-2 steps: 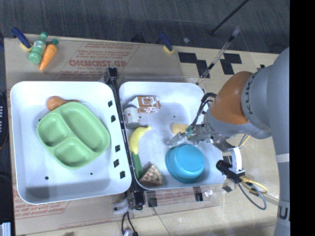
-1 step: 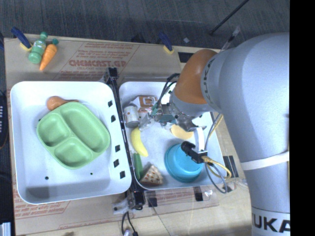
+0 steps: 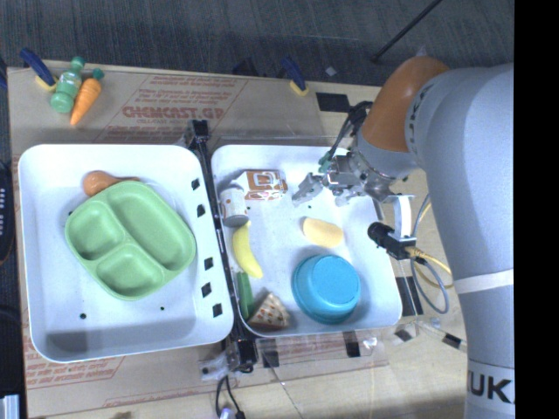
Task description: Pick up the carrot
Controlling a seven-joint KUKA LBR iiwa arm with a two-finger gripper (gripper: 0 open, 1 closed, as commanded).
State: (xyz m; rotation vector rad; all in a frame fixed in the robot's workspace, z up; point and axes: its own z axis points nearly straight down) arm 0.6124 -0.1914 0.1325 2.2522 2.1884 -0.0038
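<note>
- Carrot point(image 3: 86, 99) sits outside the bins, on the cardboard at top left, touching a green toy.
- Probably light, hard, slick plastic; best grabbed mid-body.
- Gripper point(image 3: 307, 188) fingers apart, holding nothing.

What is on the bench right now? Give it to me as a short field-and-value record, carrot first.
carrot: on the cardboard outside both bins, far left corner, beside a green toy
tool: over the far part of the right bin, well away from the carrot
left bin: green divided plate, with an orange item partly hidden behind it
right bin contents: banana, blue bowl, yellow piece, small can, pizza slice
carrot picked up: no
</note>
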